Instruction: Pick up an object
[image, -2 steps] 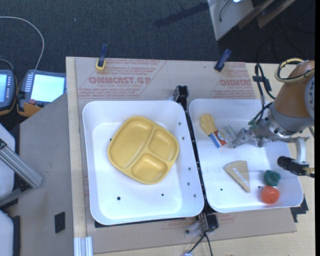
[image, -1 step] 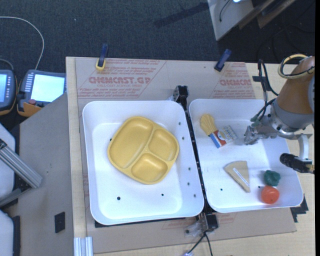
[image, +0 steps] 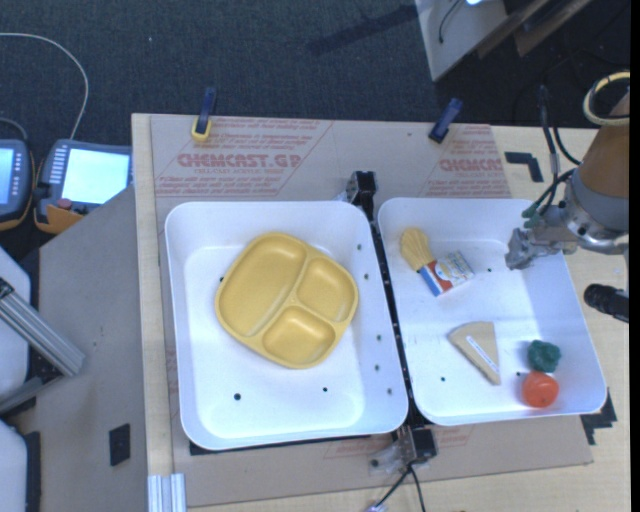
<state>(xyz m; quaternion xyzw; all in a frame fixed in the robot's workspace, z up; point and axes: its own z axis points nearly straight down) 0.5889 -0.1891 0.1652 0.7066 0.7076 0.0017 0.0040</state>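
The right bin (image: 560, 300) holds several small items. A yellow toy piece (image: 415, 246) lies at its upper left, touching a small red, white and blue packet (image: 446, 272). A tan wedge (image: 478, 349) rests near the middle. A green lump (image: 544, 353) and a red ball (image: 540, 389) sit together at the lower right. My gripper (image: 519, 253) hangs over the upper right part of this bin, right of the packet and apart from every item. Nothing shows in its grasp.
A yellow divided plate (image: 287, 299) lies in the left bin (image: 200, 380). Both bins stand on a cardboard-covered bench (image: 300, 150) held by blue clamps (image: 205, 112). A black bracket (image: 362, 185) sits between the bins at the back. Cables hang by the arm (image: 605, 180).
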